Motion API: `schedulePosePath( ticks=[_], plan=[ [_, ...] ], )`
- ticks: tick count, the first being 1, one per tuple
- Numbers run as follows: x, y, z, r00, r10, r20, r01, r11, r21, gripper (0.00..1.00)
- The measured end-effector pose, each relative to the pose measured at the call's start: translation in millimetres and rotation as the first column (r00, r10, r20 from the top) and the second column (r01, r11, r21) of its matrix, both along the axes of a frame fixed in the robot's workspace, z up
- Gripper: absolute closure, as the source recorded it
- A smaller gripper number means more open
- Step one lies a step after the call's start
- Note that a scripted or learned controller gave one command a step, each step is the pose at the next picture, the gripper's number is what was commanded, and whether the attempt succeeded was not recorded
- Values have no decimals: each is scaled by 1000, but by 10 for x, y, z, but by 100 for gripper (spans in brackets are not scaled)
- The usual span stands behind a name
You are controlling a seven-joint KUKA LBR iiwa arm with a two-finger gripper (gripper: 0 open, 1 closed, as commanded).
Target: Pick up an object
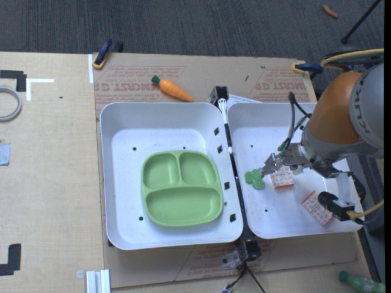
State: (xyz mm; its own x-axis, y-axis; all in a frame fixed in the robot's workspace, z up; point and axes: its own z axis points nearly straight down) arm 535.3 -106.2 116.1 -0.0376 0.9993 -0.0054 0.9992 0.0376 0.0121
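In the right bin (256, 224), my gripper (275, 163) hangs low over the left-centre of the floor. A small red and white box (283, 179) lies just below and right of its tip. A small green toy (255, 178) lies just left of the box. A second red and white box (315, 207) rests nearer the bin's front right corner. The grey arm with its orange band (336, 112) covers the bin's right side.
The left bin (122, 139) holds a green divided plate (181, 188). A toy carrot (173, 89) lies on the cardboard behind the bins. A blue clamp (102, 52) sits at the board's back left. A green bottle (360, 281) lies at the front right.
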Motion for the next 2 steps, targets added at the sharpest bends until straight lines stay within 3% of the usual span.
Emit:
schedulePosePath(
  ticks=[1, 2],
  plan=[
    [8, -4, 96, 1000, -1, 1, 1, 1000, 0, 100],
    [8, -4, 96, 1000, -1, 1, 1, 1000, -1, 0]
  ],
)
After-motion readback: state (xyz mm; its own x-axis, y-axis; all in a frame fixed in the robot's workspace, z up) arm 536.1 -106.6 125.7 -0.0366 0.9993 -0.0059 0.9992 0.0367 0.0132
